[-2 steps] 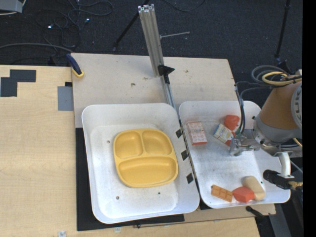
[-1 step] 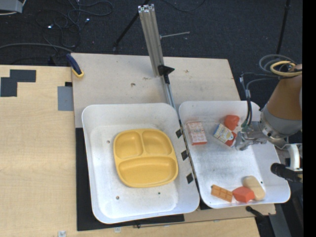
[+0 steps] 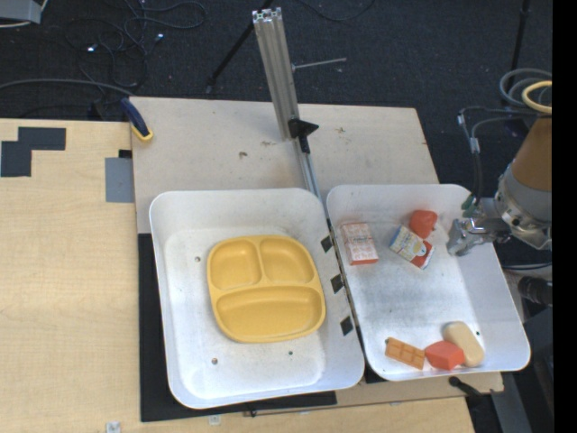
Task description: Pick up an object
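No legible text anywhere, small red-and-white box (image 3: pixel 359 243) in the right bin (image 3: pixel 424 314) bearing printing too blurred to read, blue, white and red carton (image 3: pixel 411 245) beside it with markings likewise too small to make out

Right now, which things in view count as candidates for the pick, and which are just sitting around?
Belongs to the job:
gripper
red-and-white carton
red block
pink box
orange wafer
red piece
cream oval piece
right bin

Lying about:
yellow divided plate
left bin
aluminium post
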